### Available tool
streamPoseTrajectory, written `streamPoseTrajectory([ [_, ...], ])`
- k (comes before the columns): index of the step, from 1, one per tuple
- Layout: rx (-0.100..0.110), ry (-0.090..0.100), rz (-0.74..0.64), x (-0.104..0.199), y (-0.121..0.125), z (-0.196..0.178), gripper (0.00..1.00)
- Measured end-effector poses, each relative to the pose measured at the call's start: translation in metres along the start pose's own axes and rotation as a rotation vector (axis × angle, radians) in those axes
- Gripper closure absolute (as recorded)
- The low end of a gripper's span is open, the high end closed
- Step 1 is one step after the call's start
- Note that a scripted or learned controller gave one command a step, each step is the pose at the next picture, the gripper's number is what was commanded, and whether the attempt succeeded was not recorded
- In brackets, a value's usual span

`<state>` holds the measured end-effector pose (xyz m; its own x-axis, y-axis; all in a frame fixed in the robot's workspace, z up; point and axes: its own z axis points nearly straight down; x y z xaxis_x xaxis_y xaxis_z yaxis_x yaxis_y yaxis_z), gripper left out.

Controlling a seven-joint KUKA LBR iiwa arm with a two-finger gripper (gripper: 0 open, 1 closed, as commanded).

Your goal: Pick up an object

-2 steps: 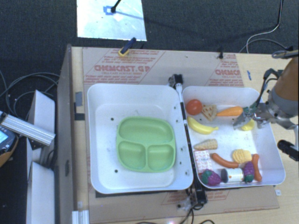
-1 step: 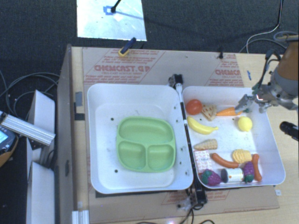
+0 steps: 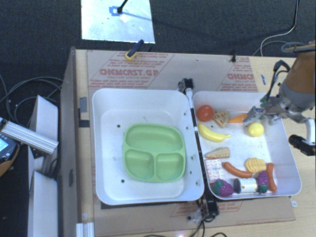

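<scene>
The right bin point(image 3: 291, 154) holds several toy foods. A yellow lemon point(image 3: 256, 129) lies near its far right side, with an orange carrot point(image 3: 238, 118) just left of it. My gripper point(image 3: 261, 114) hangs directly above and behind the lemon, at the carrot's right end, low over the bin. Nothing shows as lifted. Further left lie a red tomato point(image 3: 205, 113), a tan waffle piece point(image 3: 221, 117) and a yellow banana point(image 3: 213, 134).
The near part of the right bin holds a cone point(image 3: 217, 153), a sausage point(image 3: 236, 170), yellow corn point(image 3: 255, 165), purple grapes point(image 3: 222, 187), a small bottle point(image 3: 246, 185) and a wrapper point(image 3: 213, 169). The left bin point(image 3: 106, 132) holds a green divided plate point(image 3: 154, 152).
</scene>
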<state>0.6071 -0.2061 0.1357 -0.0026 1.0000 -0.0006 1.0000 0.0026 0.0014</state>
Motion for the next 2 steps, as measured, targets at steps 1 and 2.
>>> streamPoseTrajectory([
  [1,0.001,0.000,0.000,0.000,0.002,0.052,0.00],
  [2,-0.004,-0.002,0.001,-0.001,-0.023,-0.025,0.00],
])
